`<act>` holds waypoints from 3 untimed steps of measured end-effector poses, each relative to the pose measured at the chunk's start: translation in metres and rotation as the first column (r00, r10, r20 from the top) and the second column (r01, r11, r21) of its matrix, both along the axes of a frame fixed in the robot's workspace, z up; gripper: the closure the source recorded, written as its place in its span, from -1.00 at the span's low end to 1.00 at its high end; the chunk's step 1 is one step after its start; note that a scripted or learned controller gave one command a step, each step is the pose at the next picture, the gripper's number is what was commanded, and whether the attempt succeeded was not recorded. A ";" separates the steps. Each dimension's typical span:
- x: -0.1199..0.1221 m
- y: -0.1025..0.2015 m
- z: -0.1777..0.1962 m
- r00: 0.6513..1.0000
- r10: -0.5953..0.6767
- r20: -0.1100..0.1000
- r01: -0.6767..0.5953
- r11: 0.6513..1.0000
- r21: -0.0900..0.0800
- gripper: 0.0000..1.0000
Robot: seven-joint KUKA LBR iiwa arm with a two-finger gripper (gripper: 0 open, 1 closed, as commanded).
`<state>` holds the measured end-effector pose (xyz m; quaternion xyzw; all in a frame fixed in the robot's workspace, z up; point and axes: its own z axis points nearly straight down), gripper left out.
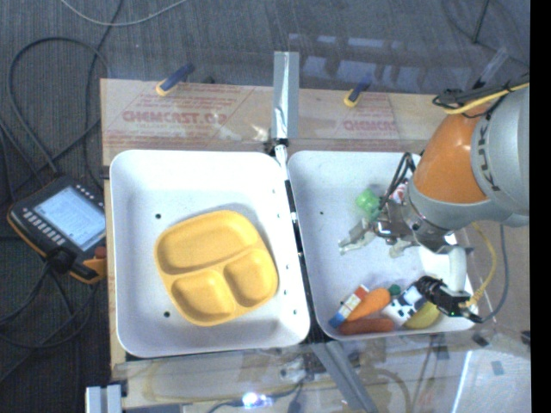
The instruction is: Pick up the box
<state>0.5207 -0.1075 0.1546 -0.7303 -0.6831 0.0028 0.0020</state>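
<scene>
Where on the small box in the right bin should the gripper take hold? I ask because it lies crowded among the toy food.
The box lies tilted against the right bin's front wall, with the carrot pressed along its right side. Probably best to come straight down and pinch its two long sides at the upper left end, which looks freest. The gripper hovers well above it in the picture.

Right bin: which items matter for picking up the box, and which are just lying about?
For the job:
- small box, front edge of the right bin
- claw, over the bin's middle

Lying about:
- carrot
- red item
- green item
- yellow item
- yellow tray in the left bin
</scene>
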 end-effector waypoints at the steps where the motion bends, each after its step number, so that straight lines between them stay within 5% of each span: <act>1: -0.034 0.010 -0.066 0.993 0.119 0.015 -0.119 0.993 -0.003 -1.00; 2: -0.038 0.041 0.026 0.996 0.090 -0.001 -0.090 0.996 0.001 -1.00; 3: -0.036 0.003 -0.064 0.977 0.214 0.007 -0.214 0.977 0.002 -1.00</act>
